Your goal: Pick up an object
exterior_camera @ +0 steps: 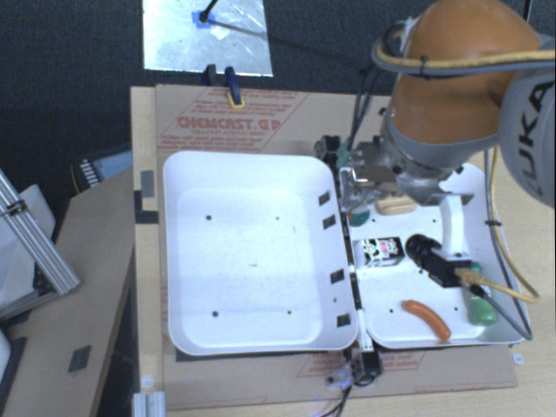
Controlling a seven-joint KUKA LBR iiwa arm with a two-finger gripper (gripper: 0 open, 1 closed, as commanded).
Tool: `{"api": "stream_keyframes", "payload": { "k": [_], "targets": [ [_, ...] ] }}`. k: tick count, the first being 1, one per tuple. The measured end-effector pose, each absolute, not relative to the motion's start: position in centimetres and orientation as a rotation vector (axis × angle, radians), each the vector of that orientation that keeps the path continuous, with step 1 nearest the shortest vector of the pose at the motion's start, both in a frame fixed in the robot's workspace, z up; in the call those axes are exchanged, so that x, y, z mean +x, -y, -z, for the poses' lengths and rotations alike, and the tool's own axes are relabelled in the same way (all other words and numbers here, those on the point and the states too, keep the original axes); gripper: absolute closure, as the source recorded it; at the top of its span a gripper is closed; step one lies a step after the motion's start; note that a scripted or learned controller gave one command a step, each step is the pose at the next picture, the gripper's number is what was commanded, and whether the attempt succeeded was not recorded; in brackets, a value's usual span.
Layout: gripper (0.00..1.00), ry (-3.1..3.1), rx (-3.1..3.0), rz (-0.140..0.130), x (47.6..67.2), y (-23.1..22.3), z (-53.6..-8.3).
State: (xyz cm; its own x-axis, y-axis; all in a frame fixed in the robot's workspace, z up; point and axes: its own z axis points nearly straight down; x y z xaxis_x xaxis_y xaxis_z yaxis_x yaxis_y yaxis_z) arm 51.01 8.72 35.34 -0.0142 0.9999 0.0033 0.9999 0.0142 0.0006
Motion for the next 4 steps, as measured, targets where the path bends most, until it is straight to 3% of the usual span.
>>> {"api": "stream_keyframes", "payload": {
  "k": [1,2,3,4],
  "targets": [
    [1.00,2.236,-2.210,0.015,48.6,-14.4,-42.6],
    [1.00,2.231,-2.215,0.011,48.7,-17.1,-47.1],
    [1.00,2.218,-2.216,-0.021,48.4,-17.1,-24.2],
    [1.00,2.213,-2.229,-0.009,48.6,-10.2,-19.5]
  ]
}}
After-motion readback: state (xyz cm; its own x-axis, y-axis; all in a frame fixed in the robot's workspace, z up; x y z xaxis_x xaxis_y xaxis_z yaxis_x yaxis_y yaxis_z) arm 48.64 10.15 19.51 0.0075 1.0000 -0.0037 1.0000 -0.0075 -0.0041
